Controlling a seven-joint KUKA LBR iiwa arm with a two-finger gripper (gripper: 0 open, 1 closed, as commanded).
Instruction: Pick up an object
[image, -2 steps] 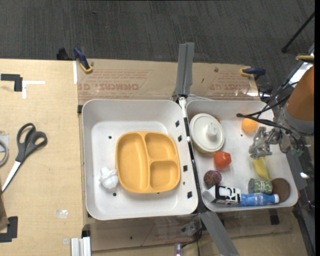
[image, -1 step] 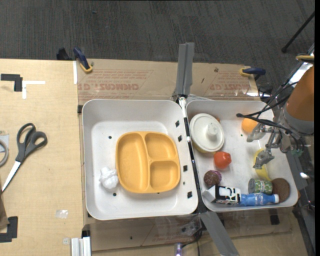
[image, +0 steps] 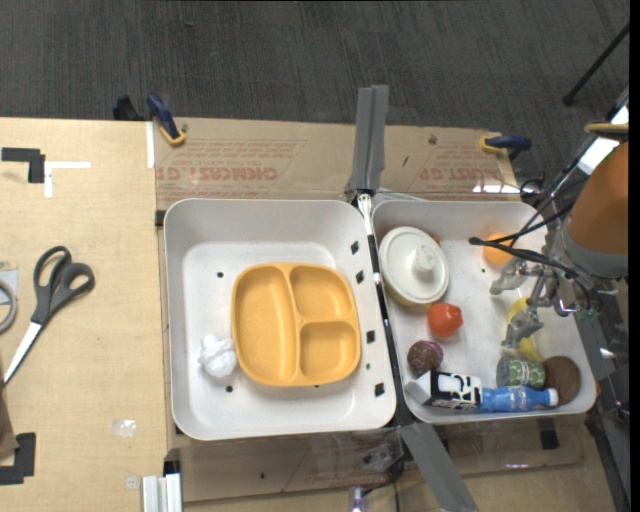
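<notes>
Blue bottle (image: 510, 400) lengthwise along the right bin's near wall, cap rightward; fingers' (image: 524, 322) state unclear.

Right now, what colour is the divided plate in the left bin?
Yellow-orange all over; the divided plate shows clearly in the camera view.

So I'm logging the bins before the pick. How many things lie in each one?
Left bin: 2, a yellow plate and a white wad.
Right bin: at least 8, the far right partly hidden by the arm.
Total: at least 10.
</notes>
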